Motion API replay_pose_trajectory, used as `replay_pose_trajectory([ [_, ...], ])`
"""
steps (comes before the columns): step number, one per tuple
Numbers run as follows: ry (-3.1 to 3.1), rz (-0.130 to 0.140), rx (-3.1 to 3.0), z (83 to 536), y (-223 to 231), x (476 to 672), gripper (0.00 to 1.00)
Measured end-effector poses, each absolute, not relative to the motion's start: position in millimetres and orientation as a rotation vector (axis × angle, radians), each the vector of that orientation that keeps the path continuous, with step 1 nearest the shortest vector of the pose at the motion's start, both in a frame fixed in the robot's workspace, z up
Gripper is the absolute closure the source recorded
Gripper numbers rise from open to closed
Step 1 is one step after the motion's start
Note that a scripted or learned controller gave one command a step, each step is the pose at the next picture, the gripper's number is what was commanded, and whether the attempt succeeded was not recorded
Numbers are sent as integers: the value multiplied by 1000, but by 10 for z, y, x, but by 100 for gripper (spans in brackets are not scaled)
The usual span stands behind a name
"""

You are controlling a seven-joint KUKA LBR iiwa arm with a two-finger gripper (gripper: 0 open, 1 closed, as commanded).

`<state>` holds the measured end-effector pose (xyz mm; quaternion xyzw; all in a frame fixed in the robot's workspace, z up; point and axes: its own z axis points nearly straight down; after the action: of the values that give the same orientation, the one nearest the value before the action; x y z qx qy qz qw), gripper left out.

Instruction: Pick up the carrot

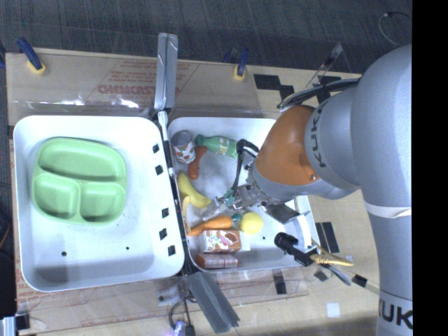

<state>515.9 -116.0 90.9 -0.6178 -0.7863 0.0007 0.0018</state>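
Observation:
The orange carrot (212, 223) lies in the right bin (262, 126), near its front left, pointing left toward the bin wall. My gripper (234, 201) hangs just above and to the right of the carrot's thick end, between the banana (190, 191) and a yellow lemon (251, 222). The arm's orange band and grey wrist cover the bin's right half.
A green divided tray (79, 180) rests in the left bin (105, 261). The right bin also holds a small can (183, 145), a green bottle (217, 145), a reddish sausage (195, 165), a printed packet (222, 241) and a brown item (217, 261) at the front wall.

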Motion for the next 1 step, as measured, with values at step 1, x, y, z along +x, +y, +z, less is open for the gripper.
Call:
replay_pose_trajectory([
  [1, -2767, 1, -1489, 1923, -876, 5638, 0],
])
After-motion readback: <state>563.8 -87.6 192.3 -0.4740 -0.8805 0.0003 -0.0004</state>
